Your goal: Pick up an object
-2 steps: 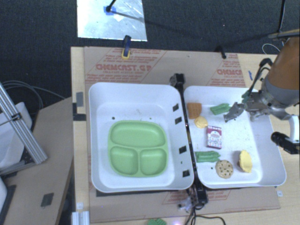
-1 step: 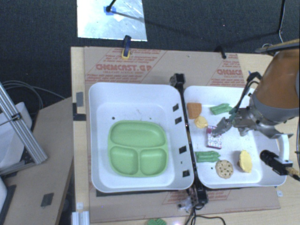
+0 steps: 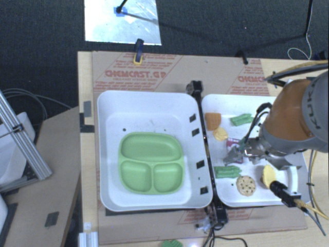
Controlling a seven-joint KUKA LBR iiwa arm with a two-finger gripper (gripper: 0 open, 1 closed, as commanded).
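The arm reaches over the right bin (image 3: 257, 202) on the counter (image 3: 169, 66); its gripper (image 3: 235, 156) hangs low near the middle of that bin, and from here I cannot tell how it stands, the metal blurring together. Around the gripper lie the small objects: an orange block (image 3: 213, 120) up and to its left; a yellow piece (image 3: 220, 134) just below that block; a green piece (image 3: 240, 119) above the gripper; a long green piece (image 3: 227, 172) just under it; a round cookie (image 3: 246, 185) lower right; a yellow round thing (image 3: 269, 175), perhaps a lemon, further right. Left of the gripper, the left bin (image 3: 108, 107) holds a green divided tray (image 3: 151, 161).
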